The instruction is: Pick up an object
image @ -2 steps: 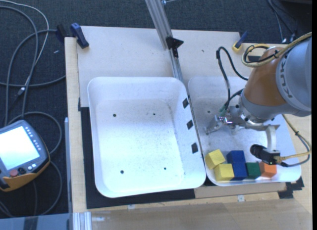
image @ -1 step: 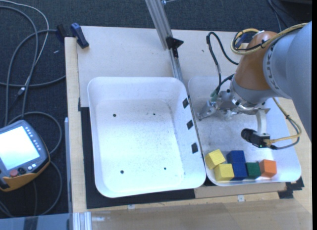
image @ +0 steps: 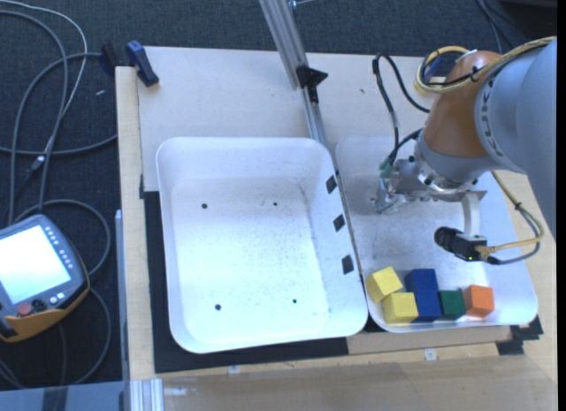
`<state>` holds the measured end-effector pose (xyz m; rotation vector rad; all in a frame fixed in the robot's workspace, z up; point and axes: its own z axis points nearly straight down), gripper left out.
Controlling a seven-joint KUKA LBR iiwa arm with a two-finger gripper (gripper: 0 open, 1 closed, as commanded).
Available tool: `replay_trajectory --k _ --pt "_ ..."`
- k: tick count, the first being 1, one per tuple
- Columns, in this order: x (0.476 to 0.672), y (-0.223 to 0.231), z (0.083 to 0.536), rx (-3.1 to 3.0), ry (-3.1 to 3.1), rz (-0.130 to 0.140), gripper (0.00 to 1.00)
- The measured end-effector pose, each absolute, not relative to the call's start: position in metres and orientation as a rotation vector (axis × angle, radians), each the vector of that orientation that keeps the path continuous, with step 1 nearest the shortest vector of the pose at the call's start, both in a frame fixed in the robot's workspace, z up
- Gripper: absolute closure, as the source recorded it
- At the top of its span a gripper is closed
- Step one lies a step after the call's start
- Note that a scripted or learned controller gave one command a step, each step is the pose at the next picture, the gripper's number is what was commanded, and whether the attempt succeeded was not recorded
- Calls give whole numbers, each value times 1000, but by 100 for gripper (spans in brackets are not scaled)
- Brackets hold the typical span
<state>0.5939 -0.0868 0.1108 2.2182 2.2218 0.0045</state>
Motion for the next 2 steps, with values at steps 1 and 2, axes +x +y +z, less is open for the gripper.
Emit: replay_trajectory --k 1,2 --pt "579 15 205 2208 2230 12 100" --pt "579 10 211 2217 2224 4 100"
